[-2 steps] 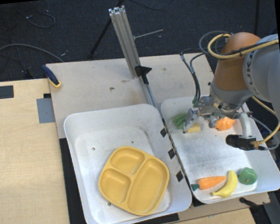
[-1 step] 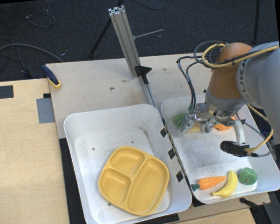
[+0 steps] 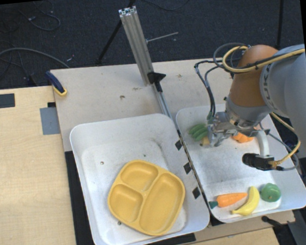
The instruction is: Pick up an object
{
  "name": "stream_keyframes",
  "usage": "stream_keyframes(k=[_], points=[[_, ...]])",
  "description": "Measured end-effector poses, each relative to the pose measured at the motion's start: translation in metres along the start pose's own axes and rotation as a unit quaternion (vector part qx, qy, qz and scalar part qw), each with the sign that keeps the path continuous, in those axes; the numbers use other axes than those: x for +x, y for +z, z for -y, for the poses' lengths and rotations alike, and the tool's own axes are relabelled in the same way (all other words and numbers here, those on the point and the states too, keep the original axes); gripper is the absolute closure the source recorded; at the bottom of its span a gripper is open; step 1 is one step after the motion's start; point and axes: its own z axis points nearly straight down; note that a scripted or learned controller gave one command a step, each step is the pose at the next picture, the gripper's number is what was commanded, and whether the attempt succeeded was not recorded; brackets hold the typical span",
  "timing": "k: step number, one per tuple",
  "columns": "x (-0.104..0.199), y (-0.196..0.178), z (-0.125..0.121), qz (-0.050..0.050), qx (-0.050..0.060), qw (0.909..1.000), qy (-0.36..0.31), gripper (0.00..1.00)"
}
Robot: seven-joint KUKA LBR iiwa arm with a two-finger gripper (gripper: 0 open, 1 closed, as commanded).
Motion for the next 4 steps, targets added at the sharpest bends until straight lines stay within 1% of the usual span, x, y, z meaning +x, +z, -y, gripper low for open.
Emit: stream_keyframes(k=[1, 2, 3, 4], points=[[-0.002, -0.044, 0.006, 0.001, -0.003, 1.0, 0.0, 1.0], [-0.009, -0.106, 0.002, 0.001, -0.004, 1.0, -0.001, 1.0], [-0.01, -0.109, 0.002, 0.0, -0.002, 1.0, -0.002, 1.0], [0.042, -0.119, 0.024, -0.001, -0.001, 1.0, -0.005, 1.0]])
